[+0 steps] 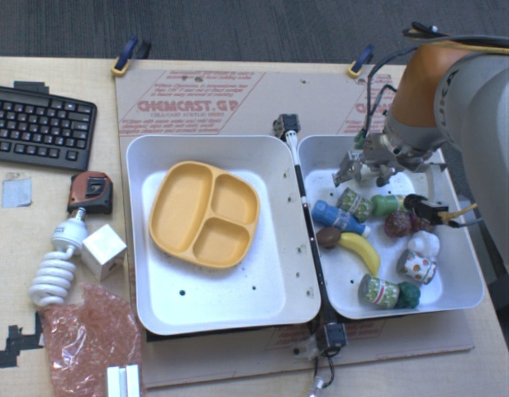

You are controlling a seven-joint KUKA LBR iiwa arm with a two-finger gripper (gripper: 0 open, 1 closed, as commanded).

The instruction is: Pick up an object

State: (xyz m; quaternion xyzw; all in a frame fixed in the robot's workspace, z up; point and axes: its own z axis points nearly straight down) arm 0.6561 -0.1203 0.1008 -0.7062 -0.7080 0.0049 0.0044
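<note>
**Arm above the right bin, nothing seen between its fingers**

Nearest the camera, at the front edge of the bench, a pink crumpled bag (96, 337) lies on the left, beside a white block (125, 381). Behind them are a spiral light bulb (58, 263), a white cube (104, 249), a tape measure (91, 193) and, at the back left corner, a black keyboard (40, 126).

The left bin (155, 300) carries a yellow divided plate (206, 214), which lies toward the bin's back left part.

The right bin (457, 292) carries the small objects. A banana (363, 251) lies near the middle. Next to its left end is a brown round thing (328, 237), and behind that a blue tube (335, 216). Near the front edge lies a green can (383, 293). A white figure (419, 257) is near the right wall, and behind it is a dark red thing (399, 222). A green bottle (385, 203) and a small green patterned can (354, 203) lie further back.

The gripper (363, 169) hangs over the back part of the right bin, just behind the green patterned can. Its fingers appear spread apart, and no object is between them. The grey arm (473, 81) with the orange band (424, 85) comes in from the right.
</note>
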